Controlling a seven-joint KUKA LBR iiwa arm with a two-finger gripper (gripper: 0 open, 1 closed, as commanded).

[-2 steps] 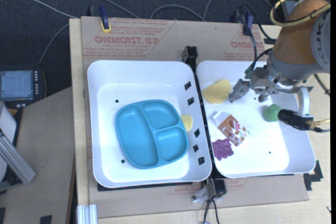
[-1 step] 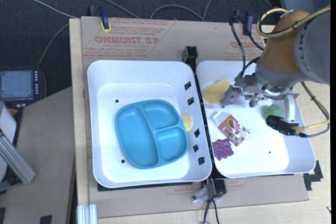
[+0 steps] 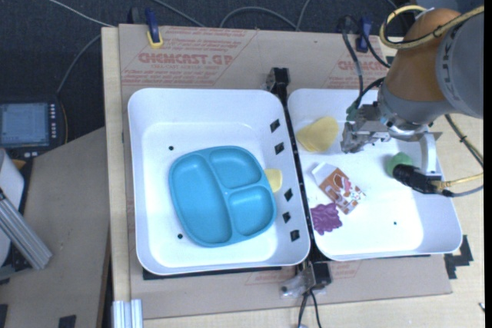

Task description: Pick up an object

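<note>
Camera view: two bins (image 3: 146, 165), perhaps five objects (image 3: 339, 189).

The flat brown cardboard sheet (image 3: 231, 50) under the two bins carries red printed letters. On its left part I can read "CHEMCAST G.P", with smaller red lines above and below that are too small to read. On its right part the same red print appears again, but an arm covers most of it.
</note>
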